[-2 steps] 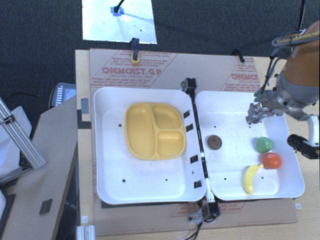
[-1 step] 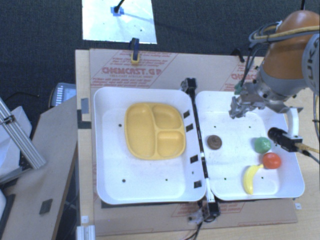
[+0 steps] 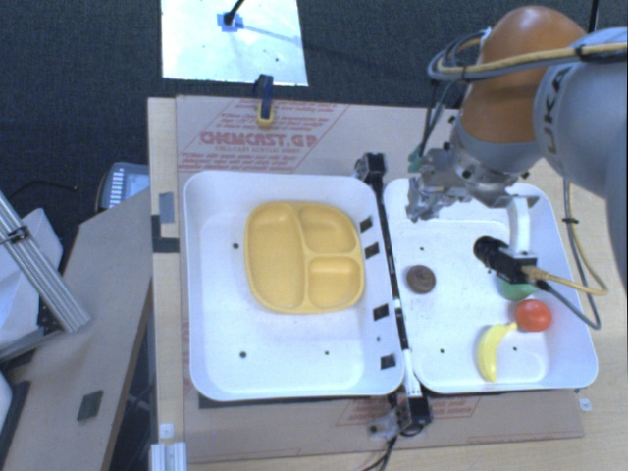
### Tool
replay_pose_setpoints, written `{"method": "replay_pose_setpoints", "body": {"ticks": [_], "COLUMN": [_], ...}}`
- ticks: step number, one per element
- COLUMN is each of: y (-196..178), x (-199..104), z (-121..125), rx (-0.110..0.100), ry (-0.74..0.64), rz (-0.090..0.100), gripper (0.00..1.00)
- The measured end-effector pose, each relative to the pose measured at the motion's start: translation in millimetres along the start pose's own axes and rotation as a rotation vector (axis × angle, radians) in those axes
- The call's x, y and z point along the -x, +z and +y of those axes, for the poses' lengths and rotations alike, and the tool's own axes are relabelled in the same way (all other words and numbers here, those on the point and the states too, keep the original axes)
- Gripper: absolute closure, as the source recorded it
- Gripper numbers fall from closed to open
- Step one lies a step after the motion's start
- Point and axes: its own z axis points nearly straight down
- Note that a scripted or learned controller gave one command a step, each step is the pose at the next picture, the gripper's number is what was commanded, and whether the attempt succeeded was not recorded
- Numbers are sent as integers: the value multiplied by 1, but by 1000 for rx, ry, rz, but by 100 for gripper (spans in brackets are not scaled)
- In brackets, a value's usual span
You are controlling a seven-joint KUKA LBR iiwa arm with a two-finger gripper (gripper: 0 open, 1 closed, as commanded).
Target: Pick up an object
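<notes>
Gripper (image 3: pixel 429 204) hangs at the far end of the right bin (image 3: pixel 579 361), and I cannot tell its state.

From here I could easily close on nothing: the brown disc (image 3: pixel 421 279) lies nearer me, apart from it; the tomato (image 3: pixel 533 315) and banana (image 3: pixel 494 349) sit well apart, crowded together by the near corner.

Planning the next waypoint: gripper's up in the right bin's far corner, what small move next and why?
Probably shift the gripper toward the near side of the right bin, over the brown disc. It hangs at the far left corner with nothing under it; the disc is the nearest object and lies apart from the tomato and banana.
</notes>
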Motion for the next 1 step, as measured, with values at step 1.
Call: {"method": "replay_pose_setpoints", "body": {"ticks": [1], "y": [11], "x": [-57], "z": [23], "rx": [0], "ry": [-1], "rz": [1], "gripper": [100]}}
